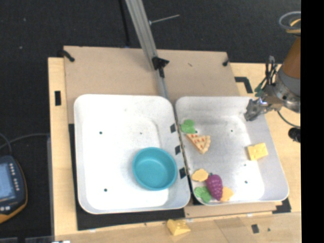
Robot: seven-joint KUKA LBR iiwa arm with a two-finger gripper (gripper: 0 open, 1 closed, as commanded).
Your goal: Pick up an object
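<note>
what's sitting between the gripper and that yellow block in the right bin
Nothing: in the camera view, bare white bin floor separates the gripper from the yellow block.

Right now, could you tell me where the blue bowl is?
The blue bowl sits in the left bin, toward its lower right, near the divide with the right bin.

bins: 2, white (pixel 88 110) (pixel 273 178)
bowl: 1, blue (pixel 154 168)
yellow blocks: 2, one in right bin (pixel 257 151), one on bench (pixel 177 227)
pizza slice: 1 (pixel 200 143)
grapes: 1, purple (pixel 215 186)
green pieces: 2 (pixel 188 126) (pixel 202 193)
</note>
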